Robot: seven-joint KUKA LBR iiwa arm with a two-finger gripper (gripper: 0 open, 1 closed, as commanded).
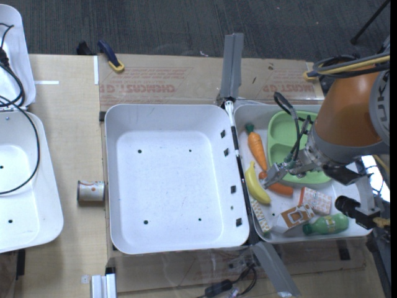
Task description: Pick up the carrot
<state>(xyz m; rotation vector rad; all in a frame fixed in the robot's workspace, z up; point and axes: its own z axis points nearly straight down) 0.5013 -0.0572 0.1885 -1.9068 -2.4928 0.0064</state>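
Note:
The carrot (pixel 257 149), orange with a small green top, lies lengthwise near the left wall of the right bin (pixel 243 113), its tip pointing toward the front. My gripper (pixel 282 170) hangs low over the bin, just right of the carrot's tip and apart from it. Directly under the gripper lies a second orange, elongated piece (pixel 280 189); I cannot tell whether the gripper touches it. The arm's orange band (pixel 350 113) covers part of the bin's right side.
A yellow banana (pixel 257 185) lies just in front of the carrot. A green divided plate (pixel 291 143) sits behind the gripper. A green bottle (pixel 326 224) and small cartons (pixel 314 199) lie at the front right. The left bin (pixel 111 166) adjoins.

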